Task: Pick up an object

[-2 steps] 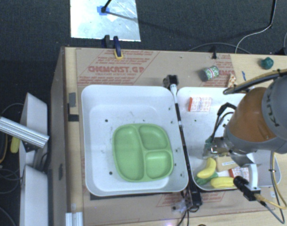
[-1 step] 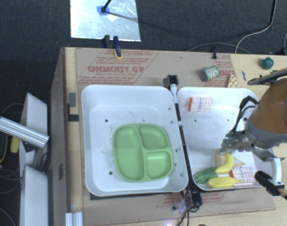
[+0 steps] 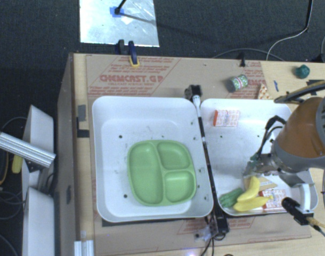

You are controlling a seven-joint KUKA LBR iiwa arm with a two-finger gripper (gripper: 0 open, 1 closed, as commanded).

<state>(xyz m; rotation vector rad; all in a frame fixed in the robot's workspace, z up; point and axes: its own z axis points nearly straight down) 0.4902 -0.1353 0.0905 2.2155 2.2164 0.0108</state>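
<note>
A yellow banana (image 3: pixel 249 196) lies at the front of the right bin (image 3: pixel 226 153), with a green leafy item (image 3: pixel 229 198) touching its left end. Under the banana's right side is a flat orange-and-white packet (image 3: pixel 270 192). A small white box with orange print (image 3: pixel 226 118) rests near the bin's back wall. My gripper (image 3: pixel 254 170) is low in the right bin, just behind the banana's upper end and very close to it. The arm's body hides the gripper's tips. I see nothing lifted off the bin floor.
The left bin (image 3: pixel 106 143) holds a green divided plate (image 3: pixel 161 172). On the bench behind the bins sit a small patterned roll (image 3: pixel 238 82) and a teal ball (image 3: pixel 302 71). The divider between the bins (image 3: pixel 203 143) runs just left of the green item.
</note>
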